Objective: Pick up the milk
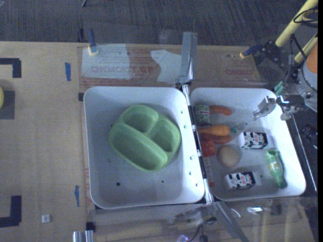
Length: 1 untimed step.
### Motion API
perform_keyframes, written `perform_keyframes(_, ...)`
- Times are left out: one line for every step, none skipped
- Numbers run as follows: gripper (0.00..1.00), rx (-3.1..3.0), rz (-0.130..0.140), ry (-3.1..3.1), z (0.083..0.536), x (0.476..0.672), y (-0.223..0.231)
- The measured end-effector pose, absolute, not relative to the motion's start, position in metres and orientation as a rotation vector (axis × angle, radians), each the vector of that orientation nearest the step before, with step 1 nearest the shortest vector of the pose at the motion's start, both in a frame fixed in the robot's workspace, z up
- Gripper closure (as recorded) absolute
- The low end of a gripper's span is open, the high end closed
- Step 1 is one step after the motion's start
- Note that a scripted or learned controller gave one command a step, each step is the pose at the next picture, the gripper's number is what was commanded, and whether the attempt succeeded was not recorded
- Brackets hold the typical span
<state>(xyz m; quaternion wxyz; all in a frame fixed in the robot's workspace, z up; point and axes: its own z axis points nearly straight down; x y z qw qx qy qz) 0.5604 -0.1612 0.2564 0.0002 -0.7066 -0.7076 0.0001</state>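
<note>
a: which things are the milk?

b: two small white cartons with black cow patches. one milk carton [253,139] lies on its side in the middle of the right bin [298,185], toward its right wall. the second milk carton [240,180] lies near the front edge of that bin, also on its side.

a: what else is in that bin?

b: a dark green can [202,114] stands by the left wall, with a carrot [220,110] just beside it on its right. a second carrot [216,131] lies below those, a red piece [208,147] of food under it, and a round beige potato [229,156] sits between the two cartons. a green bottle [275,168] lies along the right wall, just beside the first carton.

a: and the left bin?

b: the left bin [101,185] holds a green divided plate [145,136] with three compartments, set at a slant near the middle.

a: where is the claw?

b: the claw [266,106] hangs over the upper right part of the right bin, apart from both cartons, above the first one in the view. nothing is between its fingers; how wide they stand i cannot tell. both bins sit side by side, touching, on the wooden bench [40,150].
</note>
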Motion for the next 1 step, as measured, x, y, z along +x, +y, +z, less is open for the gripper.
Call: perform_keyframes(0.00,-2.164,-0.001,-2.278,0.1575,0.5600,-0.1741)
